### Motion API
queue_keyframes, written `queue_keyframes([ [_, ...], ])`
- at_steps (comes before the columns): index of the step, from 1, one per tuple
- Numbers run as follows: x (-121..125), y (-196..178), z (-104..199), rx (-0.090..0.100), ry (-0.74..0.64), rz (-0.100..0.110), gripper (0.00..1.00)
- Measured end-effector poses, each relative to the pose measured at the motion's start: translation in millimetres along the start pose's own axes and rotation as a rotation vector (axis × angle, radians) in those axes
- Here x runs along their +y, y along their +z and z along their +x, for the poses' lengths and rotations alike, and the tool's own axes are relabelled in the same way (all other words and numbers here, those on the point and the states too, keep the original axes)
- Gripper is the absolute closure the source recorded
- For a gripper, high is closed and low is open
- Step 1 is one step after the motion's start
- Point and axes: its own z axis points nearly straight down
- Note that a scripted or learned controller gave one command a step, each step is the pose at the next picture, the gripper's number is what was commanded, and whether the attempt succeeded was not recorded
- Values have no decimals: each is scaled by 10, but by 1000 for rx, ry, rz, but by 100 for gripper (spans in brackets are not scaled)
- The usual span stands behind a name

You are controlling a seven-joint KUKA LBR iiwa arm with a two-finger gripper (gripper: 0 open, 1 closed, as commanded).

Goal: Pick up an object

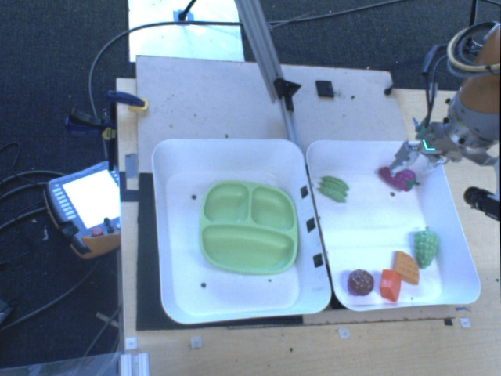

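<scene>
Down in the right bin [450, 210], at its far right corner. Hand [409, 163] directly over, perhaps touching, the purple toy [399, 178]; released or clenched, cannot tell. Likely risks: closing off-centre and squeezing the rounded toy out sideways, or pinning it against the bin wall just behind the hand. Green pea pod [333, 187] well left of the hand; green grapes [425, 246] nearer the viewer, clear of trouble.
</scene>
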Motion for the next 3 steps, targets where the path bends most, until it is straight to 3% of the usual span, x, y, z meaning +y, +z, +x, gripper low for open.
queue_keyframes([
  [1, 8, -12, 0, -1, 0, -3, 0],
  [3, 43, 938, -75, -1, 3, -1, 0],
])
